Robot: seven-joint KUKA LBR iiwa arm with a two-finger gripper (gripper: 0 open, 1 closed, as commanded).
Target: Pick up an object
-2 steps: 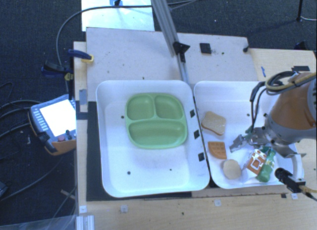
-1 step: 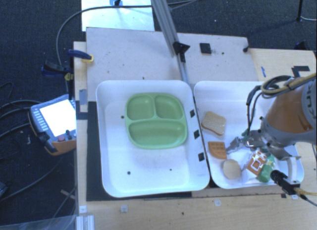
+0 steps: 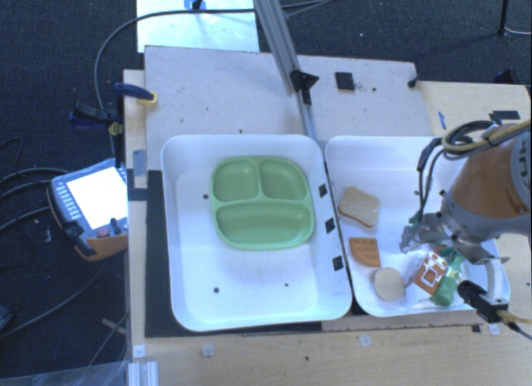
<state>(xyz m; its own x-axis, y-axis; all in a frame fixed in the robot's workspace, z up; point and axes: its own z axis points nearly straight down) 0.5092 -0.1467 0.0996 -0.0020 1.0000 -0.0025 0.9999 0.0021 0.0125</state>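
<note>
The right bin point(image 3: 391, 160) holds a slice of bread point(image 3: 359, 207), a small orange-brown square of toast point(image 3: 365, 251) and a pale round biscuit point(image 3: 388, 284). An orange and white packet point(image 3: 430, 274) lies beside a green item point(image 3: 445, 289) near the bin's front right. My gripper point(image 3: 426, 243) hangs low over the right bin, directly above the packet and just right of the toast. The arm's orange band point(image 3: 490, 189) sits behind it. The arm hides the bin's right side.
The left bin point(image 3: 179, 235) bears a green divided plate point(image 3: 262, 203). A metal pole point(image 3: 278, 27) slants over the back of the bench. A teach pendant point(image 3: 91, 205) and cables lie on the floor to the left.
</note>
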